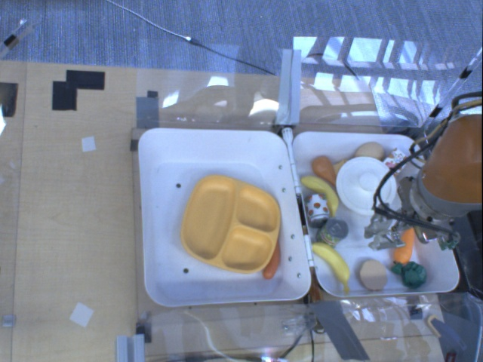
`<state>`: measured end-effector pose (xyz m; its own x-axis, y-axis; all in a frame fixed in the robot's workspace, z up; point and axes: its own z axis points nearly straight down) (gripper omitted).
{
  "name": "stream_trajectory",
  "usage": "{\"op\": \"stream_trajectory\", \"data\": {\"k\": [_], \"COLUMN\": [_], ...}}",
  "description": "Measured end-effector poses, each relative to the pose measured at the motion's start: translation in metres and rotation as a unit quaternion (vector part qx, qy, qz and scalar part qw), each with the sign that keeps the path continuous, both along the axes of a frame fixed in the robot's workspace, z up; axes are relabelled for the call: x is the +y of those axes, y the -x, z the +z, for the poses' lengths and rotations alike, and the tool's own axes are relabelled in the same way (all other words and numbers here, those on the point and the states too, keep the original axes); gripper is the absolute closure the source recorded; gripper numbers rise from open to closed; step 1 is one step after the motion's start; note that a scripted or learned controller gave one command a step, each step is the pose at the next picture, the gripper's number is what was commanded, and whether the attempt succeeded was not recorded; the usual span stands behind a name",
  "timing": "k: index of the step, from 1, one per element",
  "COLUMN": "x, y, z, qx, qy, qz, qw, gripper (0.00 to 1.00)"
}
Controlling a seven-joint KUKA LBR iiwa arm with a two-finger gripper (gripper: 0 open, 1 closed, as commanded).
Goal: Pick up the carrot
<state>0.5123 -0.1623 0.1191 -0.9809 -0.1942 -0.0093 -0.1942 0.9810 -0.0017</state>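
The carrot [407, 246], short and orange with a dark green leafy top [413, 274], lies near the front right corner of the right bin [450, 283]. My gripper [387, 235] hangs low over that bin, just left of the carrot and touching or nearly touching its side. The grey arm with its orange band [455, 164] comes in from the right and hides the bin's right side. I see nothing lifted off the bin floor.
The right bin also holds a white bowl [362, 183], two bananas [323, 194] [333, 260], an orange vegetable [324, 169], a small can [333, 231] and a beige round piece [372, 274]. The left bin [162, 202] bears a yellow divided tray [231, 223] with a red-orange sausage-like piece [272, 262] beside it.
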Motion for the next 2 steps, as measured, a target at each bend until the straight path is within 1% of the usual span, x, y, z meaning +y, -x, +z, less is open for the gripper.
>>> {"op": "stream_trajectory", "data": {"k": [1,2], "x": [-0.006,-0.037], "y": [0.010,0.000], "z": [0.007,0.013], "qx": [0.000,0.001], "qy": [0.0021,0.0038], "qz": [0.195,0.426], "qw": [0.9809,0.9045], "gripper": [1.00,1.00]}}
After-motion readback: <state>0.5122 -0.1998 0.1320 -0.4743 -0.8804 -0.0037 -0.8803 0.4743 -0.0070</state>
